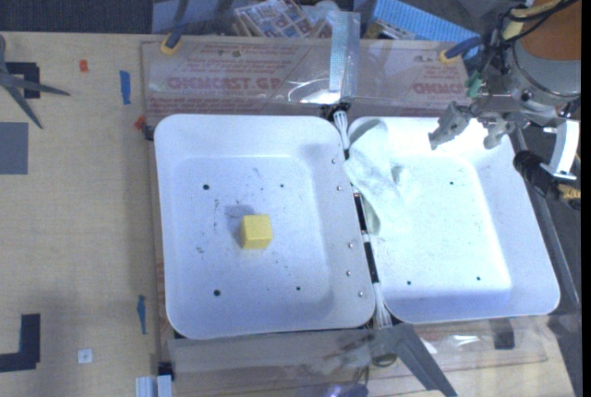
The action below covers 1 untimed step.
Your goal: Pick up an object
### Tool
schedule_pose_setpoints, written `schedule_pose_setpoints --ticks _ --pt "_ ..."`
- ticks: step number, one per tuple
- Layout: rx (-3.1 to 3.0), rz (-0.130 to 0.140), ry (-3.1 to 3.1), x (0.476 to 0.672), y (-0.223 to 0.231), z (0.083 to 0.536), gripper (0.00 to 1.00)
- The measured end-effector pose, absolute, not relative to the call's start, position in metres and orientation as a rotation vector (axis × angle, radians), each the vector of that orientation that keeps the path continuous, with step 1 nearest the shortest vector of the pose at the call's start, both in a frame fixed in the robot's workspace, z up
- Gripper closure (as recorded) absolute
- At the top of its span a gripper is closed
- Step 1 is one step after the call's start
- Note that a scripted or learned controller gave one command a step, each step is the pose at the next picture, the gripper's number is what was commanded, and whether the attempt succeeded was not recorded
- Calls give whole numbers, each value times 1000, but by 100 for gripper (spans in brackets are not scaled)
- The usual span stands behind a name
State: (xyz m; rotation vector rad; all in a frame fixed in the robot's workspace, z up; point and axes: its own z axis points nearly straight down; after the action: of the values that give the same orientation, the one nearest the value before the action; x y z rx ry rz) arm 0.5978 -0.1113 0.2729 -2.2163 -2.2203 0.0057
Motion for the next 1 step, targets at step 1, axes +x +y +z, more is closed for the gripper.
schedule_pose_setpoints --ticks 1 --pt "-2500 8 -1894 494 -78 182 0"
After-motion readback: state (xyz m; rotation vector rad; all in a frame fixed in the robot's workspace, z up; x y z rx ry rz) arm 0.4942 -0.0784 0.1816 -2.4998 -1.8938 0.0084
